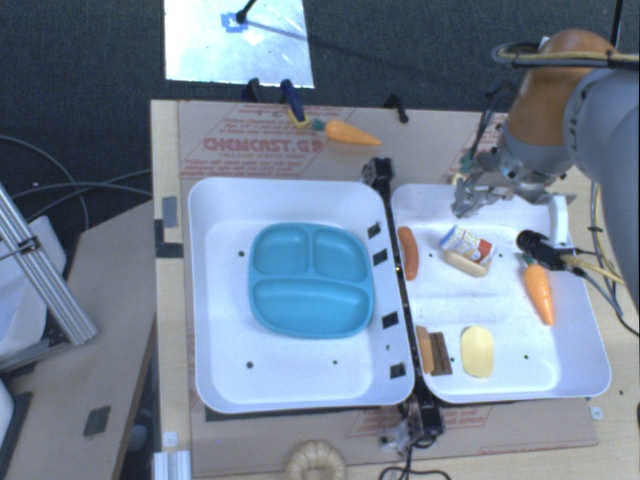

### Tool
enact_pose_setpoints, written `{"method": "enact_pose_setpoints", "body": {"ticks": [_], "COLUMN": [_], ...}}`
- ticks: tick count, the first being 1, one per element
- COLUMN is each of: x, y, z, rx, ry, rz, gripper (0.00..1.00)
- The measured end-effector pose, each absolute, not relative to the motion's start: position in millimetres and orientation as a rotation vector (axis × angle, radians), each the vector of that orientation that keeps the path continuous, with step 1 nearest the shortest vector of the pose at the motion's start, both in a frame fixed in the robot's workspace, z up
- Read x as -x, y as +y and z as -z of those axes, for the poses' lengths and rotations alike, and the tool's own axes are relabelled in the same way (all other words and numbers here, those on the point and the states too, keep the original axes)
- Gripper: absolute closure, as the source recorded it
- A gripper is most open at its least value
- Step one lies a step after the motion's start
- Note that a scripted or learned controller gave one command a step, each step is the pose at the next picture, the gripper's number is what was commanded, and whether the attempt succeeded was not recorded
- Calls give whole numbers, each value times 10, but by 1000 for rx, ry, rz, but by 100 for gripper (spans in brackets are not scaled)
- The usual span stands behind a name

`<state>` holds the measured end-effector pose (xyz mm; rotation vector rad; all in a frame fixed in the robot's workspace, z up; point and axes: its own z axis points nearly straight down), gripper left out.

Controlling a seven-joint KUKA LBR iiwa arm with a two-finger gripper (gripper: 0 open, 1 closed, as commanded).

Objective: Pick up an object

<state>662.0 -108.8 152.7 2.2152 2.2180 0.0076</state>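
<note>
While fingers (466, 205) unreadable (apart or together, cannot tell), small white-and-tan block (467, 251) with red and blue markings.

Even bright overhead light, soft faint shadows, white bins (300, 193) near blown out, glare on the foil-like sheet (238, 26) up top, overall slightly soft low-res frame.

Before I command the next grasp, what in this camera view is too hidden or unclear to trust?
- Gripper: small and blurred above the right bin; its opening is unreadable.
- Small carton: label too small to read.
- Brown item: sits against the bin divider, identity unclear.
- Arm: cut off by the right edge.
</note>
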Motion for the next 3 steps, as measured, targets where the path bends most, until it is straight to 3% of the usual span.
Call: {"method": "enact_pose_setpoints", "body": {"ticks": [1,2,3], "x": [-6742,-6754,-6534], "y": [-1094,-1092,-599], "z": [-2101,-2261,-2368], "rx": [-2210,-2212,-2212], "ry": [2222,2225,2231], "rz": [-9,-5,-2], "gripper": [100,100,100]}}
